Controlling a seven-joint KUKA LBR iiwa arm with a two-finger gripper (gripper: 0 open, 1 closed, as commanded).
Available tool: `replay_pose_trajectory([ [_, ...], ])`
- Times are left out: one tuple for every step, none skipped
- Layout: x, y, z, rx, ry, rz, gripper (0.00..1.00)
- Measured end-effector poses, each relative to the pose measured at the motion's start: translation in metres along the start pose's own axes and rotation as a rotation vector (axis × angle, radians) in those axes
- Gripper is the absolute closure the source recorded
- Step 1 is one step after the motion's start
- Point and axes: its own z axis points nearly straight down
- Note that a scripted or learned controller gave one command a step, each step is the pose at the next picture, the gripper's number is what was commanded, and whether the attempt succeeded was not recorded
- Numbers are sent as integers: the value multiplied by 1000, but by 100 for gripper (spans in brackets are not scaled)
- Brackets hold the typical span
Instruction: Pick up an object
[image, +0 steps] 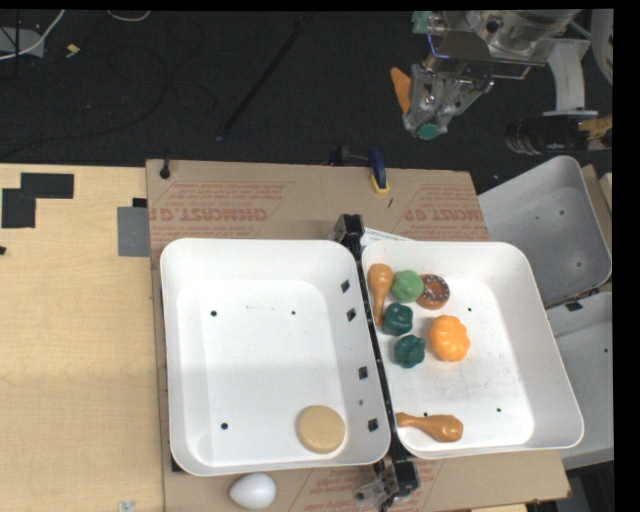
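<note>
Hanging at the frame's top right, the gripper (436, 118) pinches a small teal piece (430, 130), with the right bin (545, 300) directly below.

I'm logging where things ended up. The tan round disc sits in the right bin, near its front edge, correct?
Not quite. The camera view shows the tan round disc in the left bin, near its front edge. The right bin holds the other toy foods.

Pale wooden bench (70, 330) under a brown cardboard sheet (270, 205), black floor (200, 80) with cables behind.
</note>
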Motion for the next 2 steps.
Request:
replay_pose_trajectory([
  [32, -75, 129, 29, -2, -2, 100],
  [-45, -76, 136, 14, -4, 9, 100],
])
